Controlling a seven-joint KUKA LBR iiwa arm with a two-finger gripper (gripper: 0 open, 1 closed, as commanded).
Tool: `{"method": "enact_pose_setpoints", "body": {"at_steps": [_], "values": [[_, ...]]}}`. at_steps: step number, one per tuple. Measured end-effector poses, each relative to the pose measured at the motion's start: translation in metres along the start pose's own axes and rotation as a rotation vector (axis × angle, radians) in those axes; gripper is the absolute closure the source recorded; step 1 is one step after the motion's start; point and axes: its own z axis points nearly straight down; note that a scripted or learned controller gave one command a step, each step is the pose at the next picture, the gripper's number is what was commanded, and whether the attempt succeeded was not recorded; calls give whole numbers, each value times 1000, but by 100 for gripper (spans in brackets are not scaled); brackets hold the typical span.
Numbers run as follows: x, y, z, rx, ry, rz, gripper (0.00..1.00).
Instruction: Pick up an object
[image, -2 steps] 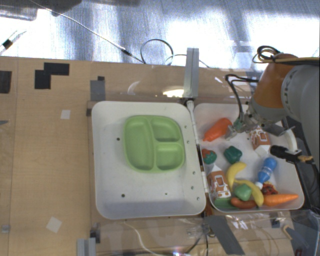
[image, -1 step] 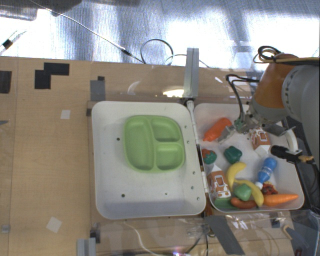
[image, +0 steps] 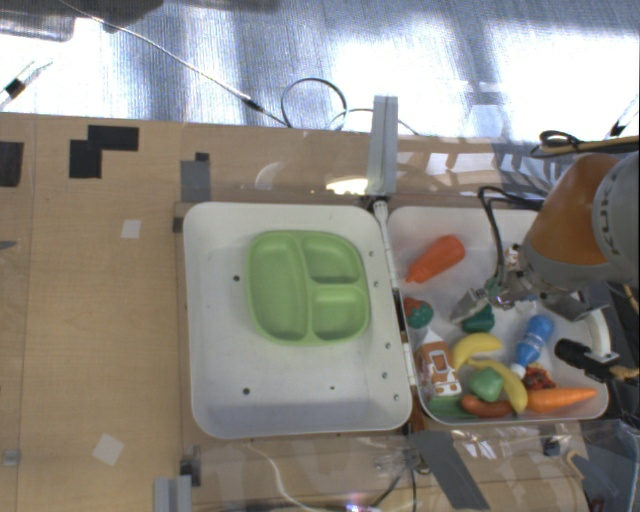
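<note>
Green divided plate (image: 306, 286) in the left bin (image: 215, 400); toy foods crowding the right bin (image: 597, 405) beneath the arm (image: 585, 215).

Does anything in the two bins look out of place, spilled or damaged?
Nothing looks spilled or broken. The green divided plate lies flat in the left bin, slightly askew to the walls. The toy food is heaped at the near end of the right bin, with one orange carrot lying apart at the far end.

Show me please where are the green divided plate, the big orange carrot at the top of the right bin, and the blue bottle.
green divided plate (image: 305, 287): camera view, middle of the plate.
big orange carrot (image: 437, 258): camera view, middle of its body.
blue bottle (image: 533, 340): camera view, middle of its body.
</note>
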Motion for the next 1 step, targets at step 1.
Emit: {"method": "enact_pose_setpoints", "body": {"at_steps": [1], "values": [[0, 4, -13, -9, -5, -8, 100]]}}
